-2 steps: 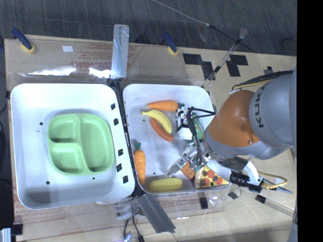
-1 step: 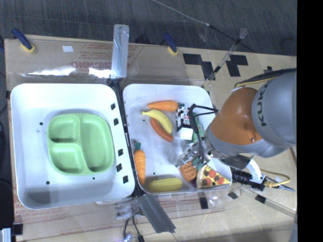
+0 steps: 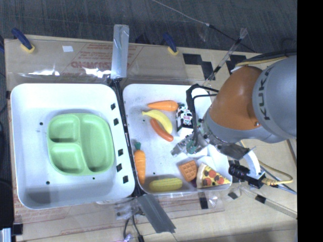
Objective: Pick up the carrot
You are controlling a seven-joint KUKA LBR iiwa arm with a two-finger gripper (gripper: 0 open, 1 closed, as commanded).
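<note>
The left bin (image 3: 25,135) holds a green plate (image 3: 81,143) with three compartments, and nothing lies in those compartments. The right bin (image 3: 132,97) holds the food toys. The carrot (image 3: 139,165) lies along the left wall of this bin, with its green top pointing up in the picture. At the bottom wall there is a corn cob (image 3: 165,184), then a waffle (image 3: 187,170) and a pizza slice (image 3: 212,177) to its right. Near the top lie a second carrot (image 3: 162,105), a banana (image 3: 158,119) and a sausage (image 3: 162,129), close together. A small black and white toy (image 3: 184,117) stands beside them. The gripper (image 3: 187,145) is low in the bin, above the waffle and well apart from the carrot at the wall. How wide it stands, I cannot tell.
</note>
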